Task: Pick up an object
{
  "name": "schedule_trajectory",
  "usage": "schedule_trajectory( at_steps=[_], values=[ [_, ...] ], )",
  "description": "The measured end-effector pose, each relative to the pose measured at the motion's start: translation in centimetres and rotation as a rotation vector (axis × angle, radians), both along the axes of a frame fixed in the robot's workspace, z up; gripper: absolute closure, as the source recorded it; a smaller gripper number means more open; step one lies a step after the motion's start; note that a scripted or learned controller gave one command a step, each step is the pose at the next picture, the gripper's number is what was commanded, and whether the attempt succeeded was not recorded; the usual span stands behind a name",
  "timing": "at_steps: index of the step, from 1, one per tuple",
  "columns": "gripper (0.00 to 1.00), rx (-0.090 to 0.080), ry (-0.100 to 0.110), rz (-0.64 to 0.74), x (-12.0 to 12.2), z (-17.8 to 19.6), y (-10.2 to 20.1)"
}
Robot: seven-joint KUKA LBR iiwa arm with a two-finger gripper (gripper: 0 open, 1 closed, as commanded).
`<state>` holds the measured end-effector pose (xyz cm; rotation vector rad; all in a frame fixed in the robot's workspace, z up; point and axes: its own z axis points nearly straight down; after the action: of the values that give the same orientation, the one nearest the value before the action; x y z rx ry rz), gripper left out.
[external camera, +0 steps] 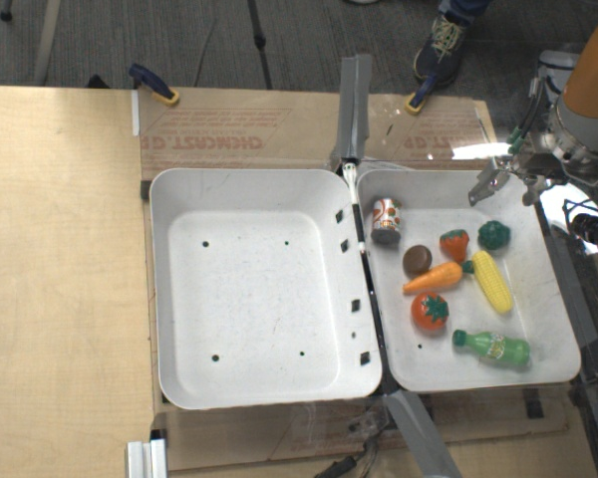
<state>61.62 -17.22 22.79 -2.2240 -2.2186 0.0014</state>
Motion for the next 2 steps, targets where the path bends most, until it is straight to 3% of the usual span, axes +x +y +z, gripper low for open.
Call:
schedule_trajectory(
  at_steps=[1, 2],
  values=[
    [0.0, 0.0, 0.003, -0.238, -5.5, -9.6, 0.7],
    [0.0, 0.002, 0.004, -0.011, -12.6, -13.8, 6.0]
  ],
)
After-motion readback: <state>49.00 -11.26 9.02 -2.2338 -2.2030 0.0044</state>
